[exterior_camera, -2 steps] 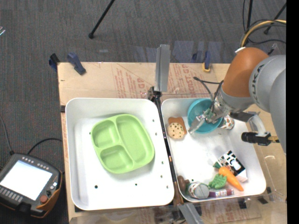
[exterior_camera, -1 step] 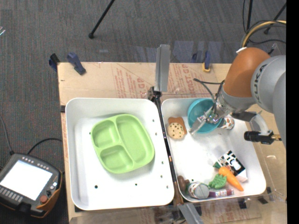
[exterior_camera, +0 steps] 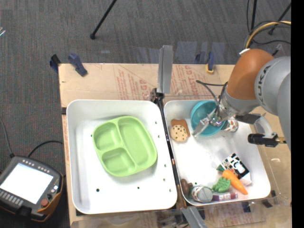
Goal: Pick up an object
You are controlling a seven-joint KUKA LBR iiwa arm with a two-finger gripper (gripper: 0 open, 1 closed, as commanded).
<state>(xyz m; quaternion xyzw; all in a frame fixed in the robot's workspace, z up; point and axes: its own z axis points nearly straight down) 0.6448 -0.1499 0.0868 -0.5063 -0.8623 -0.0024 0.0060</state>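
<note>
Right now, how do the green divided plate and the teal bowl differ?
The green divided plate lies alone in the left white bin; the teal bowl sits in the right white bin among other items. The plate is wide, shallow and three-sectioned; the bowl is smaller, deeper and round. The gripper is at the bowl's rim, away from the plate. Both look like plastic dishware.
</note>
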